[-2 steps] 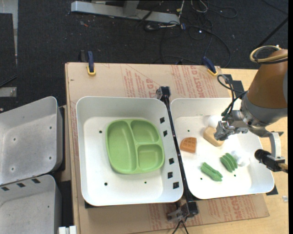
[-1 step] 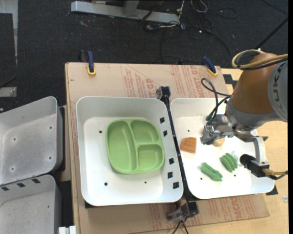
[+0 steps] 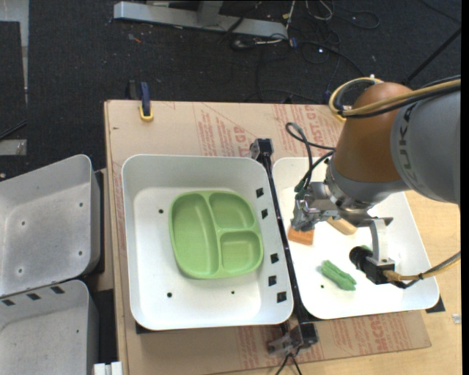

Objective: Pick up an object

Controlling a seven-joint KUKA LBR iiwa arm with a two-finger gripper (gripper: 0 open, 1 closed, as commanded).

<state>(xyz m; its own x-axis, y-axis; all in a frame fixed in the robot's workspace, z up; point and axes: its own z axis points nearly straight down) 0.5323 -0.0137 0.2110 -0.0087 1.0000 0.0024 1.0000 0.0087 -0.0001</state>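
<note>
Right now my claw (image 3: 304, 220) sits low in the right bin (image 3: 421, 293), just above an orange block (image 3: 300, 236); I cannot tell its state. Nearby lies a green piece (image 3: 338, 275); a green tray (image 3: 217, 234) fills the left bin (image 3: 139, 293).

Dark speckled floor (image 3: 66, 66); cables (image 3: 322, 15); cardboard-topped bench (image 3: 205, 128).

An orange block (image 3: 300, 236) is seen lying flat in the right bin (image 3: 421, 293), close against its left wall and partly hidden by the arm above. A green, knobbly, elongated object (image 3: 338, 275) is laid at a slant nearer that bin's front edge, apart from the block.
</note>
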